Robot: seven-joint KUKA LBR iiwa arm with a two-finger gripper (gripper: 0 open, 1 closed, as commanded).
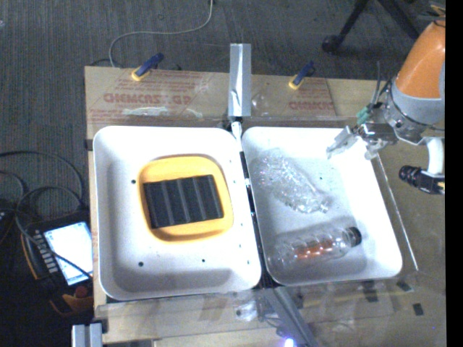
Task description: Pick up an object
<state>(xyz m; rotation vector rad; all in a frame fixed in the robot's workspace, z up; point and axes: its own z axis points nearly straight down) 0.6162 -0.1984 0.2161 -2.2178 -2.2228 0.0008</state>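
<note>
Overhead, two shallow white bins sit side by side on the surface (108,92), which is a brown board printed with faint red lettering. A strip of silver tape (239,82) runs down to the seam between the bins, and two clamps with blue and yellow handles, one (147,66) at the far left and one (302,75) further right, grip the board's far edge. A thin cable (163,31) loops across the grey carpet beyond, near the legs of an office chair (376,9). At the left edge a handheld controller with a lit screen (61,251) lies on the floor.

Inside the left bin (116,215) lies a rounded yellow tray with a dark ribbed insert (184,201), smooth plastic, flat on the bin floor. Inside the right bin (383,230) are two clear things: a crumpled piece of transparent plastic (289,181), glinting and creased, near the middle, and a clear bottle with a dark cap (318,246) lying on its side near the front wall, something copper-coloured showing through it. The two lie near each other but apart.

Over the right bin's far right corner hangs the tool (352,141), grey metal below the arm's orange band (423,60). Its thin fingers point left toward the bin, above the rim, and nothing is between them; how far they are spread I cannot tell. Both clear objects lie well apart from it.
</note>
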